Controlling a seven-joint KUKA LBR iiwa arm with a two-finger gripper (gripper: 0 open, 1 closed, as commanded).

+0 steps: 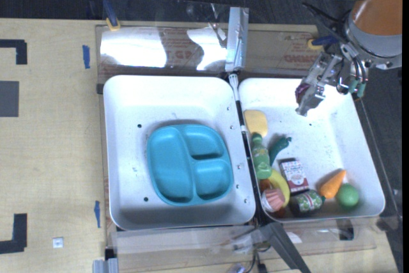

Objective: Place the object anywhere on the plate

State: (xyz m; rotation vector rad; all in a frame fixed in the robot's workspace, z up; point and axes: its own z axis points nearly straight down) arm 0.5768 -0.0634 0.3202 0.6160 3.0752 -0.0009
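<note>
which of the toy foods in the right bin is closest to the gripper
The pale yellow piece at the top of the pile, against the divider. It lies nearest the gripper; the carrot and green ball sit far lower.

My arm [377,3] comes in from the upper right corner, orange band uppermost, grey wrist section just below it. The wrist angles down and to the left. Gripper [308,101] hangs off the end of it, tilted, tips pointing lower-left. Loose cabling loops around the orange section and trails by the wrist (black and yellow, as far as I can make out). Nothing sits between the tips that I can see; the tips themselves are too blurred to read any gap.
</note>
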